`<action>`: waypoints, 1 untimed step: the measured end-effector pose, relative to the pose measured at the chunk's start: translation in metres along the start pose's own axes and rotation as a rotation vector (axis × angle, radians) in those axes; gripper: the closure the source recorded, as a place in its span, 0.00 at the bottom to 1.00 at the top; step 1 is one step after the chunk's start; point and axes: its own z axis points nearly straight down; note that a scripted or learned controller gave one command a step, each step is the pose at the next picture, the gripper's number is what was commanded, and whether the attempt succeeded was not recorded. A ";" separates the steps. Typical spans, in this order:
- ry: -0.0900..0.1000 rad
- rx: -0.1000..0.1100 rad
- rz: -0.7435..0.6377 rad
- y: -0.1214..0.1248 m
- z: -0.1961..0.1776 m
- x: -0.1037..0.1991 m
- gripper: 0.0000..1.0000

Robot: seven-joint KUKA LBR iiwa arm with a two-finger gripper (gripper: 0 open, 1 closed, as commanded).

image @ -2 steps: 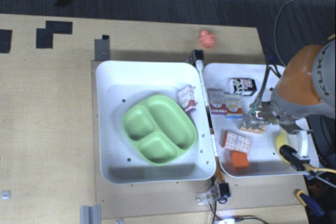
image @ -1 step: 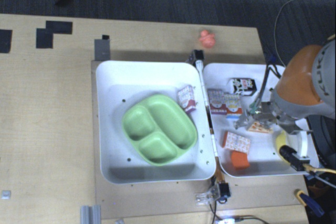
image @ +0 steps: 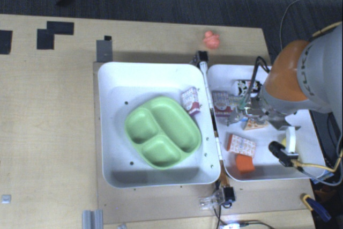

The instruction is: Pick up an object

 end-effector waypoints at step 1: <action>-0.006 -0.008 0.001 0.002 -0.014 -0.003 1.00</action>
